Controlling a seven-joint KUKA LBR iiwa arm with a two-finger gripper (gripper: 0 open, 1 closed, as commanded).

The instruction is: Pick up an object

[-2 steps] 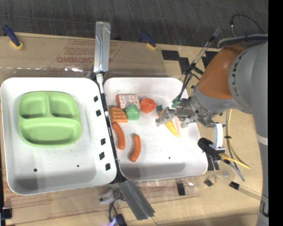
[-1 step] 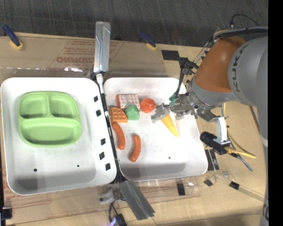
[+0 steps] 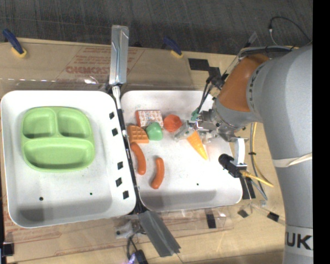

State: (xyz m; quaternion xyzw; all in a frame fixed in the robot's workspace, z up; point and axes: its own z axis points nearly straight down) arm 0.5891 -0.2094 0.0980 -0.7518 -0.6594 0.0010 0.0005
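The right bin [image 3: 220, 188] holds several toy foods. An orange-yellow carrot [image 3: 198, 145] lies in the middle right, its thick end under my gripper [image 3: 193, 127]. Just left of the gripper sits a red-orange piece [image 3: 172, 123]. Further left are a green piece [image 3: 154, 131], a small red and white box [image 3: 149, 116] and an orange waffle [image 3: 137, 134]. Two orange sausages [image 3: 138, 158] [image 3: 158, 172] lie toward the front. The gripper hangs low over the carrot's top end; the wrist hides the contact.
The left bin [image 3: 22, 202] holds a green divided plate [image 3: 58, 137]. A metal divider [image 3: 119, 59] runs between the bins. The arm's grey body [image 3: 280, 103] covers the right bin's right side. Bare floor shows in the right bin's front half.
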